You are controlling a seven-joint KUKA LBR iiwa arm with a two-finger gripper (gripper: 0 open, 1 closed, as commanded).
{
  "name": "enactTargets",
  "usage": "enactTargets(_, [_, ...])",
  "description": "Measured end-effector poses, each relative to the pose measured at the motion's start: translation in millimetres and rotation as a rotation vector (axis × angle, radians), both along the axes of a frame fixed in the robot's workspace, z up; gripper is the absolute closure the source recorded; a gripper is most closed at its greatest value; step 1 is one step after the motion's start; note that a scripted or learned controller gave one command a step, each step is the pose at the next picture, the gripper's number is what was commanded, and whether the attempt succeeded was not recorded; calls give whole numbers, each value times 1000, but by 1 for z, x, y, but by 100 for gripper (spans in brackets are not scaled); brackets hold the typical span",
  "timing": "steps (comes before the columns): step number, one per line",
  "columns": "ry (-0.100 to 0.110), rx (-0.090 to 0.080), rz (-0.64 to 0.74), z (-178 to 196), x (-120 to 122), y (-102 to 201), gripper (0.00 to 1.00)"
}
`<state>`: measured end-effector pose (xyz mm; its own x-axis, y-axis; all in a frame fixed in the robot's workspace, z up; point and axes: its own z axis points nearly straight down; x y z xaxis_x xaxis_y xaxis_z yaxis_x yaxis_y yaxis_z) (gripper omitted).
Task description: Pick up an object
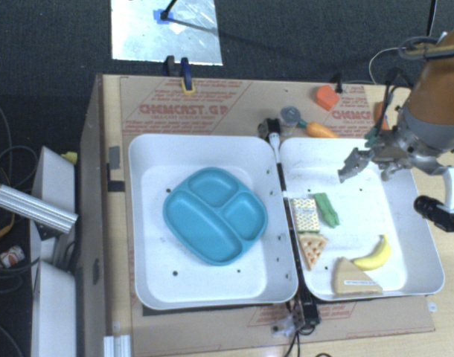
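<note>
The right bin (420, 229) holds several toy foods. A green piece (326, 208) lies beside a patterned square cracker (305, 214) near the bin's left wall. Below them sit a pizza slice (311, 249), a tan bread wedge (353, 277) and a yellow banana (374, 253). My gripper (372, 168) hangs open over the upper part of this bin, up and to the right of the green piece, with nothing between its fingers.
The left bin (149, 199) carries a blue divided plate (214, 214). Behind the bins on the cardboard lie an orange block (326, 97), a toy carrot (320, 130) and a grey round piece (290, 115). A blue-and-yellow clamp (185, 74) stands at the back edge.
</note>
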<state>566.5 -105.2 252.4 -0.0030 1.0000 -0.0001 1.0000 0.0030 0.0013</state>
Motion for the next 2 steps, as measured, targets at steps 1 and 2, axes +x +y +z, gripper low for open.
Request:
enactTargets(1, [5,1,-2,-91,26,-8,0])
enactTargets(2, [-9,0,-2,-163,22,2,0])
